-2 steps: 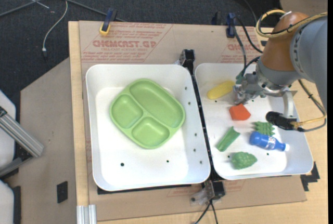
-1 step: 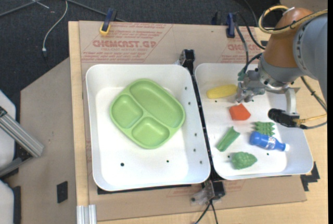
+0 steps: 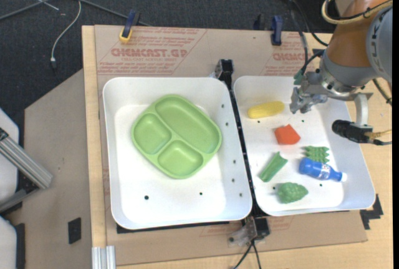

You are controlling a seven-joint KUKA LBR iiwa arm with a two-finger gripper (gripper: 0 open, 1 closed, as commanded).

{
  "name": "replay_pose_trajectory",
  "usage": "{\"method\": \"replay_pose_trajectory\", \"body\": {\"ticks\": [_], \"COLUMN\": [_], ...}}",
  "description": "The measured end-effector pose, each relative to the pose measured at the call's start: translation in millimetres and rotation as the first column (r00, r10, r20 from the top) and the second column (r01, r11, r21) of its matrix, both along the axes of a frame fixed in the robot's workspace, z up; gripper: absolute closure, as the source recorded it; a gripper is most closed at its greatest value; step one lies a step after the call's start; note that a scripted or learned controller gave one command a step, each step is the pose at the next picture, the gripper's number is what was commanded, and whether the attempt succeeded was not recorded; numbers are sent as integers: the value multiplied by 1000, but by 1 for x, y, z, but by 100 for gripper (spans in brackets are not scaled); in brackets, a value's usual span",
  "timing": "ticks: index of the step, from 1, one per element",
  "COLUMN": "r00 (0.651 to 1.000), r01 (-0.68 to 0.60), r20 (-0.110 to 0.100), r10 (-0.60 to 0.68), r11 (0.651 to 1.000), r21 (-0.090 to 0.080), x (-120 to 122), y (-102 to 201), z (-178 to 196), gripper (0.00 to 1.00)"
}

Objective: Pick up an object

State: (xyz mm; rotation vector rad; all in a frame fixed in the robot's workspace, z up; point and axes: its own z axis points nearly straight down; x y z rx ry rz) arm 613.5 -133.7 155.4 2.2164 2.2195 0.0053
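Arm (image 3: pixel 355 43): grey with an orange band, it reached in from the right and hung over the upper part of the right bin.
Gripper (image 3: pixel 301 103): it pointed down over the right bin's upper area, just right of the banana and above the red block; nothing showed between its fingers, and whether they stood apart or together could not be told.
Right bin (image 3: pixel 355 199): white and shallow, it held six small things.
Banana (image 3: pixel 265 110): yellow, it lay near the bin's upper left, just beside the gripper and apart from it.
Red block (image 3: pixel 287 135): it sat below the banana, near the bin's middle.
Green stick (image 3: pixel 273 166): it lay tilted, below and left of the red block.
Bottle (image 3: pixel 320 170): blue with a white cap end, it lay on its side toward the right.
Leafy piece (image 3: pixel 316 153): green, it sat just above the bottle, touching or nearly so.
Green lump (image 3: pixel 291 192): it lay near the bin's lower edge.
Left bin (image 3: pixel 124 199): white, it bore a green tray.
Tray (image 3: pixel 176 135): three compartments, turned at a slant, near the bin's middle.
Bench (image 3: pixel 162 52): a brown board lay under both bins, with clamps (image 3: pixel 129 24) at its far edge.
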Motion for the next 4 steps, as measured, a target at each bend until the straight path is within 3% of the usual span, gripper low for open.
{"method": "replay_pose_trajectory", "body": {"ticks": [1,2,4], "r00": [1000,1000,1000], "r01": [0,0,-4], "r20": [3,-2,-9], "r10": [0,0,4], "r11": [1000,1000,1000], "r21": [-1,0,3], "x": [-1,0,15], "y": [-3,-3,109], "z": [65,74,58], "gripper": [100,100,100]}}
